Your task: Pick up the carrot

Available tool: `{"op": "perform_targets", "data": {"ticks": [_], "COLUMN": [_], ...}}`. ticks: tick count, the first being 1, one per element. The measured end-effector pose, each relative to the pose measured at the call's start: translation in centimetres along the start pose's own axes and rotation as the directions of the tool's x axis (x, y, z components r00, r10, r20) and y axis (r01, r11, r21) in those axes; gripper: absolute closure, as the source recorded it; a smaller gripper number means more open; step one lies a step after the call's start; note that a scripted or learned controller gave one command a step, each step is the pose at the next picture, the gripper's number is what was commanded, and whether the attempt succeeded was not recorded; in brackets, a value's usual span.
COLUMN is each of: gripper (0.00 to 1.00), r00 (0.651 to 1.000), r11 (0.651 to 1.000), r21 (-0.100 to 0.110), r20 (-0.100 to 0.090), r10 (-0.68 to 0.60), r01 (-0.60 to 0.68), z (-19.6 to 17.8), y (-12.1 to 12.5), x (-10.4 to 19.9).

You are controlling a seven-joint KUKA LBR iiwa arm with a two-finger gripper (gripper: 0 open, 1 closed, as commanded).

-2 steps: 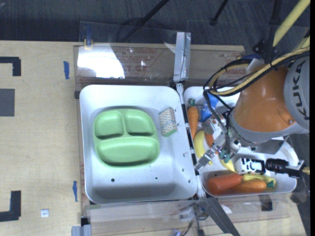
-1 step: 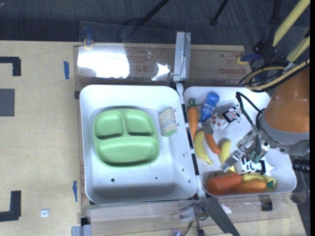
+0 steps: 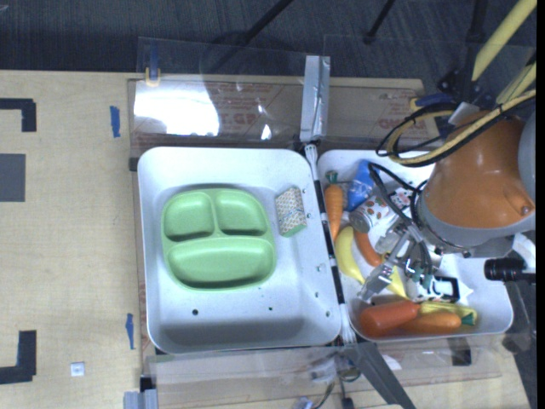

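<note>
Robot lab: wooden bench (image 3: 68,254) with tape marks, two white bins (image 3: 162,186), clear acrylic guards (image 3: 221,100), loose cables (image 3: 409,135).

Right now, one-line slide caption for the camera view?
KUKA gripper reaches into the right bin near the carrot; green divided plate in the left bin.

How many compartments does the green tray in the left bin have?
3. The green tray has two small compartments side by side along its far edge and one wide compartment across its near edge. None is hidden.
</note>
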State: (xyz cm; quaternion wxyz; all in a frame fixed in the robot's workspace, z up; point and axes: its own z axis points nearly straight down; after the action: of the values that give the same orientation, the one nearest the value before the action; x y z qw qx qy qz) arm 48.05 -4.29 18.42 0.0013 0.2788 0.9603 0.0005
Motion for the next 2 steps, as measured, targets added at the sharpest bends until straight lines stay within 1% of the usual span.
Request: {"op": "perform_targets", "data": {"ticks": [1,2], "gripper": [0.0,0.0], "r00": [0.976,0.951], "r11": [0.976,0.951], "r21": [0.0,-0.001], "r20": [0.003,0.001], "r10": [-0.217,-0.31], "r01": [0.217,0.31], "z": [-2.5,-1.2], "y": [-5.9,-1.7], "x": [-3.8,-3.2]}}
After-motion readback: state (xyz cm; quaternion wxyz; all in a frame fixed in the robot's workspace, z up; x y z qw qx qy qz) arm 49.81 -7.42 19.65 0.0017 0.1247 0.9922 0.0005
